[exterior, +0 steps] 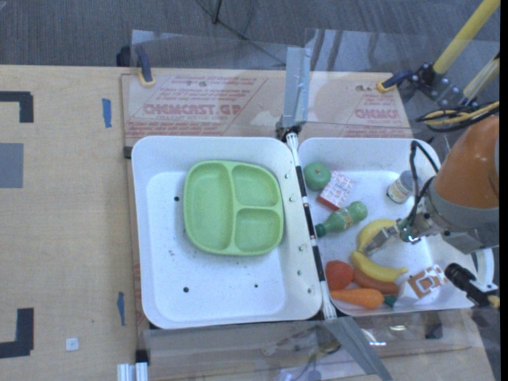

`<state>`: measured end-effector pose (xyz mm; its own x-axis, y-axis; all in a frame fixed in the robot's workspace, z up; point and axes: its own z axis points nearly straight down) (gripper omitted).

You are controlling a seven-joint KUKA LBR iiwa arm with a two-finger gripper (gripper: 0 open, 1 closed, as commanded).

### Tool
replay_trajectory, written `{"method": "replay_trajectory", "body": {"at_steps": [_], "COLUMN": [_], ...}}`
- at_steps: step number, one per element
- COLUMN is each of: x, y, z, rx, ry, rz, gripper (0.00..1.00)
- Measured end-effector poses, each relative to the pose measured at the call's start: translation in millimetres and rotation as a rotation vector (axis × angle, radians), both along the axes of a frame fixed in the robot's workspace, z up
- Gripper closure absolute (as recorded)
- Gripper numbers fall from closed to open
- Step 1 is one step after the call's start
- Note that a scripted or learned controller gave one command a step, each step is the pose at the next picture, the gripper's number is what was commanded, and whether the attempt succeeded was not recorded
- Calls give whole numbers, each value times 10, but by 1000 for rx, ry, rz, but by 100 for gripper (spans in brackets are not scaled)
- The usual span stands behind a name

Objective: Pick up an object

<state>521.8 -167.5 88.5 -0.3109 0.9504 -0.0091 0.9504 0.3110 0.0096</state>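
My gripper (394,236) hangs low over the middle of the right bin (373,153), at the end of the grey arm with its orange band (475,173). Its tip is at the right end of a curved yellow banana (371,232). A second banana (378,268) lies just below it. Around them are a green bottle (343,218), a green apple (317,175), a red and white packet (338,189), a red tomato (339,274), an orange carrot (359,298), a small jar (400,187) and a white and orange box (426,282).
The left bin (159,236) holds a green divided plate (233,207). A grey divider (306,228) runs between the two bins. Cardboard (198,105) lies behind them, and cables and yellow poles (468,30) stand at the far right.
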Motion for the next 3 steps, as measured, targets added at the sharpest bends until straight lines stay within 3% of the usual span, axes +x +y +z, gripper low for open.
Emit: {"method": "replay_trajectory", "body": {"at_steps": [1,2,3], "x": [782,803,923], "y": [190,178,582], "z": [-1,122,1325], "rx": [4,-3,4], "ry": [4,-5,9], "rz": [-11,-9,11], "gripper": [0,100,100]}}
